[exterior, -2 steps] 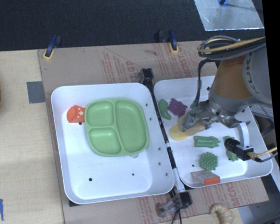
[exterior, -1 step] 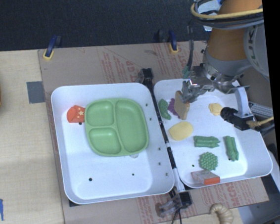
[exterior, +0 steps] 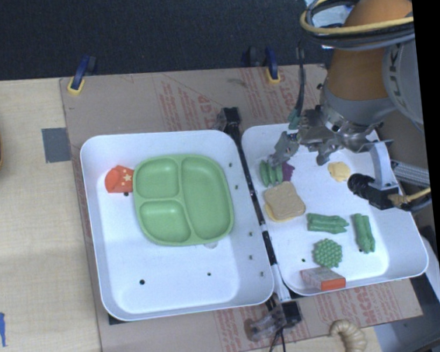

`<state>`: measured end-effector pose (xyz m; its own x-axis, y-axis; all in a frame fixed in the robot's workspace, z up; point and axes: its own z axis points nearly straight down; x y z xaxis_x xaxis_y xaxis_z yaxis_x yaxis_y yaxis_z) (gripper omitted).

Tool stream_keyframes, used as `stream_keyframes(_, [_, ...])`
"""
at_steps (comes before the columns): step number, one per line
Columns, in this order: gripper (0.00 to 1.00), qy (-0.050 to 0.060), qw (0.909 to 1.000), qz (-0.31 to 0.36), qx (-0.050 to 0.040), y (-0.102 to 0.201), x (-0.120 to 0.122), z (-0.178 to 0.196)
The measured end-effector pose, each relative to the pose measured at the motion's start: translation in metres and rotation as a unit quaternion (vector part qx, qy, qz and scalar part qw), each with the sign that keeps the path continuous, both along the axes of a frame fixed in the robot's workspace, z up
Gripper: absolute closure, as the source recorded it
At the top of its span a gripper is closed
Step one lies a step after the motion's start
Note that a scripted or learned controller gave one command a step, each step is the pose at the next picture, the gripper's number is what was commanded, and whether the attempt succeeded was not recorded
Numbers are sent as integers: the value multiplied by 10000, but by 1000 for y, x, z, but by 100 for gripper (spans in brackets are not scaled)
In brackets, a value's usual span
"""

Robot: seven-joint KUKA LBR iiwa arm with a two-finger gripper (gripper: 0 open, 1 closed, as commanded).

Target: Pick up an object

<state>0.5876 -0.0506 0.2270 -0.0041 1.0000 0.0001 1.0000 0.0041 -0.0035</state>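
My gripper (exterior: 285, 149) hangs over the far left corner of the right bin (exterior: 394, 266), just above a green ribbed piece (exterior: 270, 172) and a small purple piece (exterior: 288, 173). Nothing shows as held. In front of them lies a tan bread slice (exterior: 284, 202). The right bin also holds a yellow piece (exterior: 338, 171), a green bean pod (exterior: 326, 222), a green pickle (exterior: 363, 233), a round green broccoli (exterior: 327, 253) and a red and grey block (exterior: 322, 279).
The left bin (exterior: 178, 293) holds a green divided plate (exterior: 183, 198) and a red object (exterior: 119, 179) at its far left. The arm's grey body and orange band (exterior: 360, 55) rise over the right bin's far right. A black cable part (exterior: 370, 188) hangs near the yellow piece.
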Motion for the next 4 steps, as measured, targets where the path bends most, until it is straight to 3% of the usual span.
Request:
stream_keyframes(1, [0, 37, 10000, -13, -1, -17, -49, -37])
stream_keyframes(2, [0, 25, 10000, -11, -7, -54, -34, -94])
stream_keyframes(3, [0, 1, 10000, 12, 6, -46, -24, -134])
stream_keyframes(4, [100, -42, 10000, -3, -4, -48, -22, -119])
